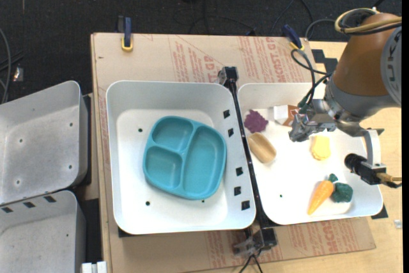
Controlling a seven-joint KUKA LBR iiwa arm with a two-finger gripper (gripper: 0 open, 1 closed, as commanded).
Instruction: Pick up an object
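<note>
Dark speckled flooring strewn with black cables surrounds a brown cardboard-covered bench (pixel 172 54) printed with faded red lettering, and two shallow white bins with rounded corners sit side by side on it. From the camera view, the left bin (pixel 121 201) is smooth matte plastic and holds a turquoise divided plate (pixel 185 158), a glossy rounded-rectangle dish with three compartments, lying flat near the bin's middle. Small black tabs run down the seam where the two bins meet, and a blue-and-yellow clamp (pixel 127 34) grips the bench's far edge. The right bin (pixel 287 217) holds several small toy foods: a knobbly purple bunch of grapes (pixel 256 120) near its far left corner, a smooth tan oblong bread roll (pixel 262 149) just in front of the grapes, a rounded yellow piece (pixel 321 149) toward the middle right, and an orange carrot (pixel 319 196) tapering toward the near side, with its dark green leafy top (pixel 342 192) beside it near the right wall. A small white block (pixel 280 114) and a brownish piece (pixel 293 117) lie at the far side. The arm, grey with a glossy orange band, reaches in from the right, and its metallic gripper (pixel 300 131) hangs over the far middle of the right bin, between the white block and the yellow piece. Whether it is open or closed cannot be told at this angle, and nothing is visibly held in it.
</note>
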